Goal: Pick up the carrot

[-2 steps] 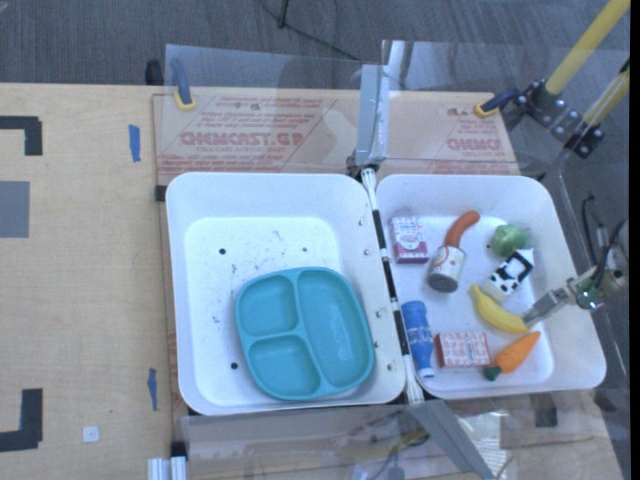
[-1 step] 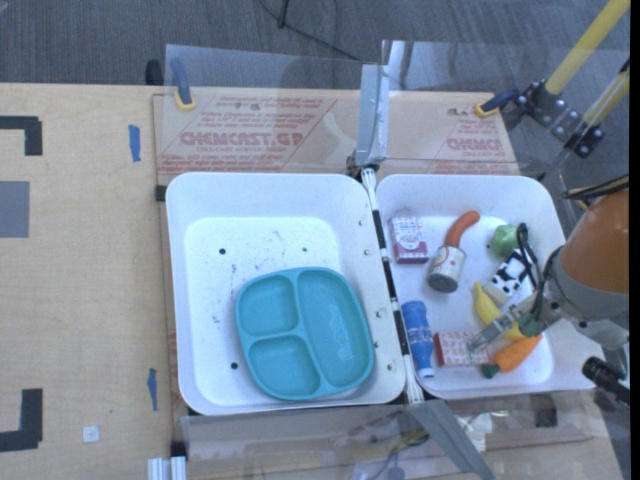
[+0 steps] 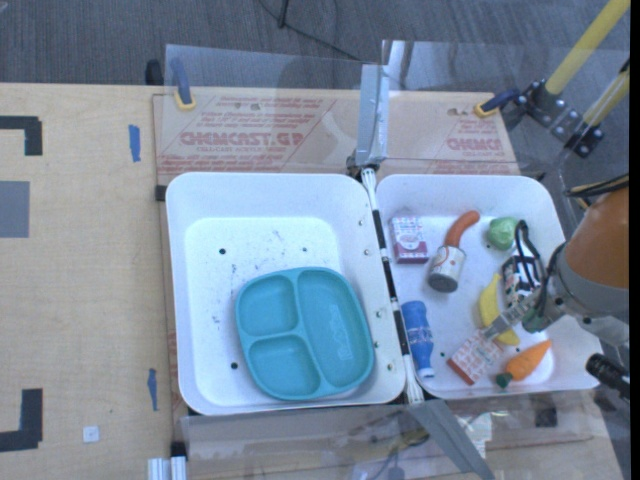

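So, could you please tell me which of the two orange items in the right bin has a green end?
The carrot at the near-right corner; the orange item farther back lacks green.

The two white bins (image 3: 200,208) looked like smooth, faintly glossy plastic, the left one speckled with dark flecks. The turquoise divided tray (image 3: 300,333) read as matt plastic. The pale benchtop (image 3: 80,298) showed wood grain, and the small orange carrot (image 3: 527,360) looked smooth, plasticky.
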{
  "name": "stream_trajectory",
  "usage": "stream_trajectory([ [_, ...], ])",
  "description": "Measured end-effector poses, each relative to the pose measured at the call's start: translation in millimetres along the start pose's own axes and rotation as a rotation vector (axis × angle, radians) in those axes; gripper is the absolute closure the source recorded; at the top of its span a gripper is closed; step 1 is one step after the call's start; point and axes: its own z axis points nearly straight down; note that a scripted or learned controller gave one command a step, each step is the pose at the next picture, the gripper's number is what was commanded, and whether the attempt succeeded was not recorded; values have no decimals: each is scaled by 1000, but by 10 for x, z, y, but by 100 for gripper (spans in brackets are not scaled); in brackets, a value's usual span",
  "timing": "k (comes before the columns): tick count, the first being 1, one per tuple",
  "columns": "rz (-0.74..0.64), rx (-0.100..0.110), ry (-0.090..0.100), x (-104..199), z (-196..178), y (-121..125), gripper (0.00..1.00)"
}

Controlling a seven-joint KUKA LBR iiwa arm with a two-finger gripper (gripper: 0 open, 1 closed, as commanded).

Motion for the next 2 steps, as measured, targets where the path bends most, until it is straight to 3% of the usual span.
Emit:
stream_trajectory([
  [1,37,11,8,392,-891,182,100],
  [2,-66,12,11,880,-842,418,100],
])
